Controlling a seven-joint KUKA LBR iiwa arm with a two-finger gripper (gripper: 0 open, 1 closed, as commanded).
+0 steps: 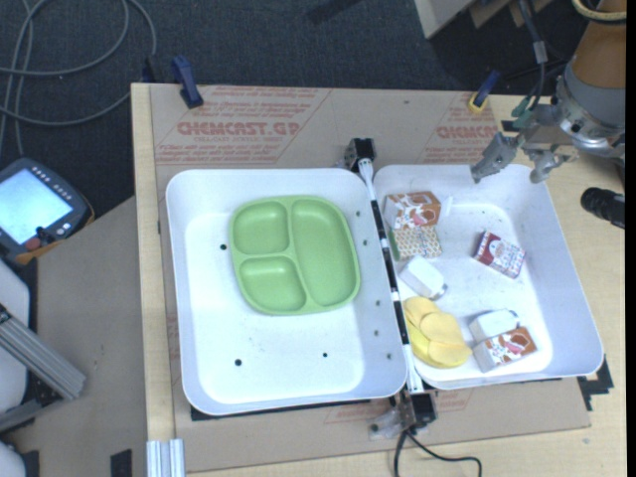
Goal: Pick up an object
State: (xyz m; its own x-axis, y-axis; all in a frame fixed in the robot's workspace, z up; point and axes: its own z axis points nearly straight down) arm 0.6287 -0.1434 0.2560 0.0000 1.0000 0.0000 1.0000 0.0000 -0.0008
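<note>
- Small red-and-white carton (498, 254) sits in the right bin (571, 296), toward its 3 o'clock side, lying flat and slightly skewed, apart from its neighbours. Likeliest pick: open space on all sides.
- Gripper (517, 162) hangs over the right bin's 12 o'clock rim, fingers spread apart, nothing between them. The carton lies at roughly 6 o'clock from it, near but not under it.
- Handling, as judged: light, thin card walls, probably dents if squeezed hard. Printed surface looks smooth, may slip. Take it across the short sides, fingers low on the flanks, moderate squeeze.
- Other candidates in the same bin:
  - patterned carton (412, 224) at 11 o'clock, close against the divider wall; little room for a finger on that side.
  - white block (424, 277) near centre-left, just beside the yellow pieces (435, 333); these look smooth, rounded and stacked, poor purchase.
  - red-and-white box (502, 341) at 5 o'clock, touching or nearly touching the yellow pieces; cannot tell which.
- Left bin (199, 316) bears a green divided tray (295, 254): wide, shallow, likely rigid; only a rim pinch would work.
</note>
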